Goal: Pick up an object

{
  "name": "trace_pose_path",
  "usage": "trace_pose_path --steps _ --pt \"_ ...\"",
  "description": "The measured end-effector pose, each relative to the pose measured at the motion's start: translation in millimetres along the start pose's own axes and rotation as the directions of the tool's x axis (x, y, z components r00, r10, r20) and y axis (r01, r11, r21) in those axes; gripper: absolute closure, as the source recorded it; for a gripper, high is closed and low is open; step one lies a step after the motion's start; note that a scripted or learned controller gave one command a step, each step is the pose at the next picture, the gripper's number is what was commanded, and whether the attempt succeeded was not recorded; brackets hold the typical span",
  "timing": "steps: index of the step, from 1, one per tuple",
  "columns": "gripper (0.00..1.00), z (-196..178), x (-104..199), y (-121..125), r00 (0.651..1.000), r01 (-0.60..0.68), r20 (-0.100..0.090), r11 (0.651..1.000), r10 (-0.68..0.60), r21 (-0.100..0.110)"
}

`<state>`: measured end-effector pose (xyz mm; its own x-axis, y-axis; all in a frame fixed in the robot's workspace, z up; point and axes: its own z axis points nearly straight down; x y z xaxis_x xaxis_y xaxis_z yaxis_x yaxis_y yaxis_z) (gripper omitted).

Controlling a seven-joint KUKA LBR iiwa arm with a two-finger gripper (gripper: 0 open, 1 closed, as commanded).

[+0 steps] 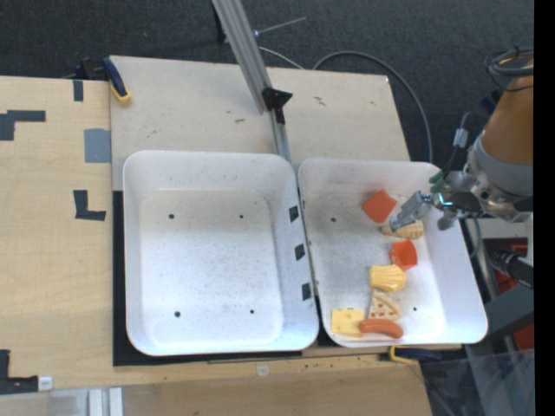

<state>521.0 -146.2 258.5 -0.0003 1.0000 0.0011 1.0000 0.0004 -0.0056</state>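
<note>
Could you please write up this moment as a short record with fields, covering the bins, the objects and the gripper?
left bin: white, shallow, beside the right bin
right bin: white, holds all the objects
objects: orange block, tan piece, red piece, yellow piece, pizza-like slice, yellow flat piece, sausage-like piece
gripper: low over the right bin, at the tan piece, beside the orange block
grasp: cannot tell

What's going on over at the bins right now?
The grey arm reaches in from the right, its tool low over the right bin, right at a tan piece beside an orange block. Nothing is visibly lifted yet. A red piece, yellow corn, a waffle wedge, cheese and a sausage lie nearer the front.
</note>
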Motion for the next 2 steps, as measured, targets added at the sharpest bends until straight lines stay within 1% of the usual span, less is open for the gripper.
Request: trace_pose_path --steps 1,2 --pt "0.0 -2.3 0.0 0.8 1.0 0.001 0.001 1.0 -0.001 -0.004" --pt "0.0 59.0 -2.9 -6.5 1.0 -0.001 0.0 1.0 0.001 0.002"
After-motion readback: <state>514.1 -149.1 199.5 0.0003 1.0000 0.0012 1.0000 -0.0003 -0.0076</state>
